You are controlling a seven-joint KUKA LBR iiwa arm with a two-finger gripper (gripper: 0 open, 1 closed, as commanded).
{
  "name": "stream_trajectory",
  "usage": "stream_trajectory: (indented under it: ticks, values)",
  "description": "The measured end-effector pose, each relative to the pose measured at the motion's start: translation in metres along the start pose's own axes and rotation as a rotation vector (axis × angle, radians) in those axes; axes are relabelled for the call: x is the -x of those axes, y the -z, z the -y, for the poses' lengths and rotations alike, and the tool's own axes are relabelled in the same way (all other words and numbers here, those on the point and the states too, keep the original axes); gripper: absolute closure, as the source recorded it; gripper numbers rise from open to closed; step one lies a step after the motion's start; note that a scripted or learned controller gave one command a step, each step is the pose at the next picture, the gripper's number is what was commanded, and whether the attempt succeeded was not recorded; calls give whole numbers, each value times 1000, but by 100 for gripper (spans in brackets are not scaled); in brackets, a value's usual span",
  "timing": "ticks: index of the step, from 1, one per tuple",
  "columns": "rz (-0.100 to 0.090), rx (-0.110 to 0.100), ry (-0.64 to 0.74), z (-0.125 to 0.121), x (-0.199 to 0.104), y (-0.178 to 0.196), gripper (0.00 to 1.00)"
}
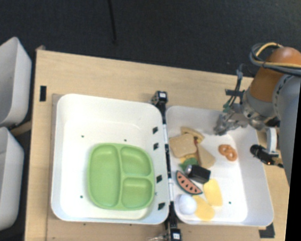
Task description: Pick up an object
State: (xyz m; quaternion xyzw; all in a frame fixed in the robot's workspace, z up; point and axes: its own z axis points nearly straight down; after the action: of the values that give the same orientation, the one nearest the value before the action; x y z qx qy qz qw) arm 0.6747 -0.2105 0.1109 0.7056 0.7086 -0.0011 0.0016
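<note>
The right bin (pixel 249 200) holds several toy foods: bread slices (pixel 184 144), an orange pretzel (pixel 228 151), a black block (pixel 199 174), a watermelon slice (pixel 188 184), yellow pieces (pixel 212 192) and a white ball (pixel 187 204). My gripper (pixel 224 125) hangs over the bin's far right part, above and slightly left of the pretzel, right of the bread. Nothing shows between its fingers.
The left bin (pixel 75 120) holds a green divided tray (pixel 121 176). Black clips (pixel 160 97) sit on the seam between the bins. The grey arm with its orange band (pixel 272 76) enters from the right. White chairs (pixel 1 91) stand at the left.
</note>
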Motion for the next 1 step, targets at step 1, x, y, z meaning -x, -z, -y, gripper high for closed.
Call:
stream_trajectory:
  ticks: [1]
  values:
    - [-2, 3, -4, -2, 11, 54, 100]
